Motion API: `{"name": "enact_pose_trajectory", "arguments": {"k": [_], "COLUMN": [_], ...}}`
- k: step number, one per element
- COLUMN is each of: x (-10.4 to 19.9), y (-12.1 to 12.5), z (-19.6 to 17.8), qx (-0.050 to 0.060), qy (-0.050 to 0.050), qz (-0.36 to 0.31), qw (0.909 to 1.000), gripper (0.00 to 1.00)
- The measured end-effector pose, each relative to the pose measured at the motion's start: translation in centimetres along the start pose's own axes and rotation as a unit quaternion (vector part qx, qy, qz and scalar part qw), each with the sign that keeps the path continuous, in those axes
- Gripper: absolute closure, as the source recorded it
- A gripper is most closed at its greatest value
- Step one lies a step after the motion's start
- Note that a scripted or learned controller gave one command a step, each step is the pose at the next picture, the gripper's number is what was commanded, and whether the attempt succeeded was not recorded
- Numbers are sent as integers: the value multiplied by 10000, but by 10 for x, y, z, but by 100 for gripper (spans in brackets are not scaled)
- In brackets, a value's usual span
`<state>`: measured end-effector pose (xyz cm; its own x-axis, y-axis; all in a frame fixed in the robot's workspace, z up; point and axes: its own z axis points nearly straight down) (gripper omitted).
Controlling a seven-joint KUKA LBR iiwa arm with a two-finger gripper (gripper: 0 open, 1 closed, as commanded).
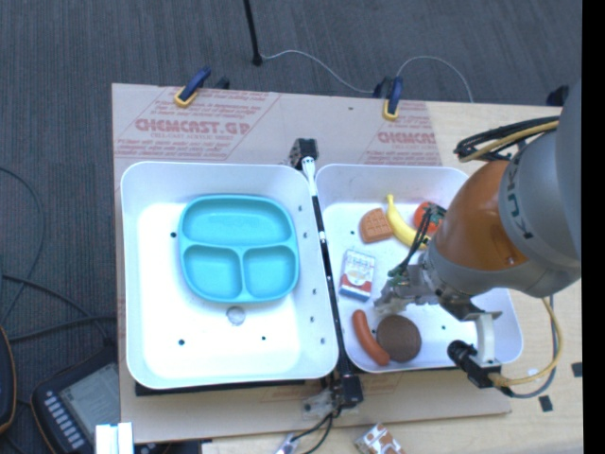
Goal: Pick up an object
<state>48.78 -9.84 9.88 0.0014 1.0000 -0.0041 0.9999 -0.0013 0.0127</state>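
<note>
Grey arm (529, 216) with orange band, reaching in from the right over the right bin (506, 343). Left bin (151, 253) beside it, holding a blue divided tray (238, 249) with three compartments, and a small pale item (235, 317) just below the tray. Gripper (402, 291) low in the right bin, above the brown round object (398, 338); whether touching it, impossible to say. Jaw state hidden by the wrist: cannot tell. Red sausage (369, 337) just left of the brown round object, near the front wall. Small red-and-white box (357, 274) left of the gripper. Waffle-like brown piece (375, 225) and banana (399, 223) farther back, side by side. Red item (423, 218) partly hidden behind the arm.
</note>
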Motion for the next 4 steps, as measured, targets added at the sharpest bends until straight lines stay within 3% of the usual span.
{"name": "enact_pose_trajectory", "arguments": {"k": [1, 2, 3, 4], "x": [0, 0, -1, 0], "y": [-1, -2, -1, -1], "z": [1, 11, 0, 0], "qx": [9, 33, 13, 13], "qy": [1, 7, 7, 8], "qz": [0, -5, -1, -2], "qw": [10000, 10000, 10000, 10000], "gripper": [0, 0, 100, 0]}}
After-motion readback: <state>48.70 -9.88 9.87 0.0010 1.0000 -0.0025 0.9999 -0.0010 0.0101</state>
